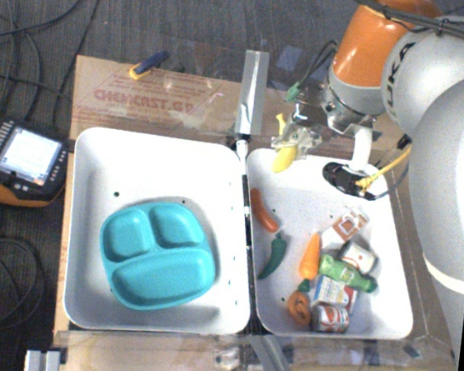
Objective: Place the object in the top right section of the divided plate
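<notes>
Pickup judged done, delivery left. Pincer [291,143] closed on a yellow banana [284,157], hanging over the right bin's [391,326] top-left corner. Still to cross to the plate [159,253] in the left bin [77,287]; top right section [178,225] bare.

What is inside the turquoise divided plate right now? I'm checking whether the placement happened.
The turquoise divided plate shows three bare sections, top right included. The gripper holds a yellow banana-shaped object above the right white bin.
</notes>
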Motion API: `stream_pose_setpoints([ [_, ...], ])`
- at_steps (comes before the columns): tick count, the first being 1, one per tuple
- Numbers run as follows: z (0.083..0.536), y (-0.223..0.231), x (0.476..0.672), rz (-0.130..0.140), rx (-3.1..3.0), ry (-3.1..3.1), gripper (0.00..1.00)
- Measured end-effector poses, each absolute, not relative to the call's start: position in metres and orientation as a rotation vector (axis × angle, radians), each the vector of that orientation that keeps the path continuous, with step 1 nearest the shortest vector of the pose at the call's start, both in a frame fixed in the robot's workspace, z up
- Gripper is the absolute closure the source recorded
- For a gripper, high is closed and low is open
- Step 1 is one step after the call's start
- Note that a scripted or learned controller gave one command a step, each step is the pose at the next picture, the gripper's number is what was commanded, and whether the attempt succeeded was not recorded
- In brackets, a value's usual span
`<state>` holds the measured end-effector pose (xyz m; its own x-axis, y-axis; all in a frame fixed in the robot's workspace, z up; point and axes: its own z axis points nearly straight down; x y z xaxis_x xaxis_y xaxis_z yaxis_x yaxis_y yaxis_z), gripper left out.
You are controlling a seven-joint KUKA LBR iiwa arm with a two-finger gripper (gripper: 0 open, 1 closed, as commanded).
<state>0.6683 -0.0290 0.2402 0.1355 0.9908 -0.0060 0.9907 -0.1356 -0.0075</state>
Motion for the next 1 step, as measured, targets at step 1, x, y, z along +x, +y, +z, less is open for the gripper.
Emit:
stream_pose_setpoints([
  [1, 0.1784, 0.0057, 0.6140, 0.014, -2.632, -1.704, 1.00],
])
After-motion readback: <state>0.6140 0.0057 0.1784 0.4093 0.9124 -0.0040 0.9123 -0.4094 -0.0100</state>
